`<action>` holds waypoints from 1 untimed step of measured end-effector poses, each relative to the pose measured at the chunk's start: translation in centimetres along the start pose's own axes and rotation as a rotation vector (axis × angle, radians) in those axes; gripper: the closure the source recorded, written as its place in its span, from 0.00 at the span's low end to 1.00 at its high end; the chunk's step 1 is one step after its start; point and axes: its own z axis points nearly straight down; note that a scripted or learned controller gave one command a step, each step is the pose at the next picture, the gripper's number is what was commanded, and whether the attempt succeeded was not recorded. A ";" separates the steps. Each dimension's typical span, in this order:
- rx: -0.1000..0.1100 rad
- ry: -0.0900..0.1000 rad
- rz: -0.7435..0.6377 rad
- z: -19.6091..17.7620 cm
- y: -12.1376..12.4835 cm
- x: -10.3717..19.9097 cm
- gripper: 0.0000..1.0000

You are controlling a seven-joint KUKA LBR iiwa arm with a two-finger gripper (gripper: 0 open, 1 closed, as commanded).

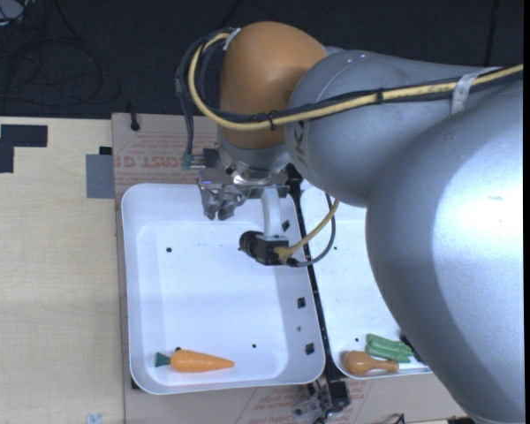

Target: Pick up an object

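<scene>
An orange carrot with a green top [199, 360] lies flat near the front edge of the left bin [141, 263]. My gripper [234, 206] hangs over the back of the left bin, near its far wall, well away from the carrot. Nothing is seen in it. A green vegetable [389, 347] and a tan pear-shaped object [368, 363] lie together at the front of the right bin [349, 290], partly hidden by the arm.
The large grey arm [424, 175] covers most of the right bin. A dark divider [311, 299] runs between the two bins. A cardboard sheet [159, 153] lies under the bins, with a wooden bench surface [44, 263] to the left.
</scene>
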 end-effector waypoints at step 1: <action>-0.013 0.003 0.004 -1.1 0.2 -0.2 0.00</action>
